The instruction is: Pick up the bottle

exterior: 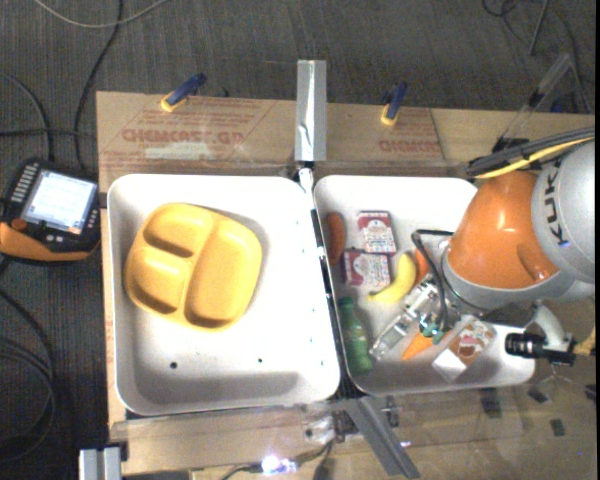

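The green bottle (pixel 356 334) lies on its side along the left wall of the right bin (pixel 432 187), near the front corner. My gripper (pixel 406 322) hangs low over the bin's front middle, just right of the bottle and apart from it. Above it rises the orange band (pixel 498 240) of the arm, which hides the bin's right part. Nothing shows in the gripper's grasp.
Around the gripper lie a banana (pixel 400 279), two red packets (pixel 376 232), an orange carrot-like piece (pixel 334 236), a small orange item (pixel 419 347) and a red-and-white packet (pixel 473 341). The left bin (pixel 180 383) holds a yellow divided plate (pixel 194 264). A teach pendant (pixel 46 211) rests at far left.
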Robot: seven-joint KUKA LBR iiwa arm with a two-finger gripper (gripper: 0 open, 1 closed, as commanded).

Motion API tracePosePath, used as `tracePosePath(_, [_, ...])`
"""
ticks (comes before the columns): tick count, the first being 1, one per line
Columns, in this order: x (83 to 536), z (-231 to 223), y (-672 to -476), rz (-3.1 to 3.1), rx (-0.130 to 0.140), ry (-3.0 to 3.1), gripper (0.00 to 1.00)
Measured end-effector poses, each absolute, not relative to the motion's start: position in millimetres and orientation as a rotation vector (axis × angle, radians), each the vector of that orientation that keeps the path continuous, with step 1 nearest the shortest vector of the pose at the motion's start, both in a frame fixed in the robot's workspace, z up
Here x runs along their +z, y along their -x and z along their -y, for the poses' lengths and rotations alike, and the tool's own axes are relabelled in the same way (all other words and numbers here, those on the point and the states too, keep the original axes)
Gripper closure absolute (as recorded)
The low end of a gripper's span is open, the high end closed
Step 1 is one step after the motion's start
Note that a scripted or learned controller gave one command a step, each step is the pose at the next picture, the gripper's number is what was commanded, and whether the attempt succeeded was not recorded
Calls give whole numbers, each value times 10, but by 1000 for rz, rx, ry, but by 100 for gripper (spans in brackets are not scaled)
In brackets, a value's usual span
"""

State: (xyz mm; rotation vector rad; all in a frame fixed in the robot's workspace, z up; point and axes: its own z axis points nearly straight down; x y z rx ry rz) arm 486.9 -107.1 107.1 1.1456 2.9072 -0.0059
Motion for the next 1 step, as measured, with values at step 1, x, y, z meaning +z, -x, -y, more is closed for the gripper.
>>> tracePosePath(1, [906, 1093, -5229, -2899, -19, -1178, 0])
